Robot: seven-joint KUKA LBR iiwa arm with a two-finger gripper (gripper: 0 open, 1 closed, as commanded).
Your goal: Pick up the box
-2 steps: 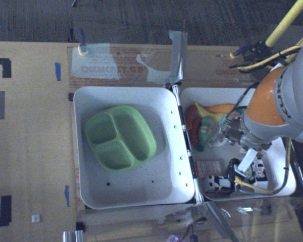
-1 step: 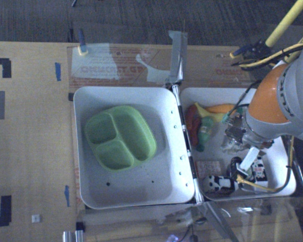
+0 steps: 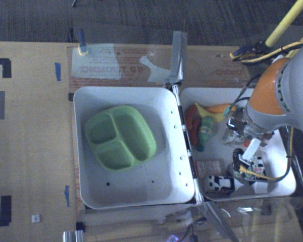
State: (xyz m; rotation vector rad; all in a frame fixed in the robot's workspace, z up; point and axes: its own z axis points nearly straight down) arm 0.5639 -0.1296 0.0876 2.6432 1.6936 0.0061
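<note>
A small flat box (image 3: 209, 166) with a reddish printed top lies near the front of the right bin (image 3: 288, 185). My gripper (image 3: 233, 131) hangs over the middle of that bin, above and to the right of the box, and is not touching it. Nothing shows between its tips. The grey arm with its orange band (image 3: 270, 87) comes in from the right and hides the bin's right part.
In the right bin's back left lie a red item (image 3: 192, 121), a yellow banana-like item (image 3: 215, 110) and a green item (image 3: 204, 131). A black-and-white patterned thing (image 3: 221, 183) sits at the front. A green divided plate (image 3: 120, 137) lies in the left bin (image 3: 86, 185).
</note>
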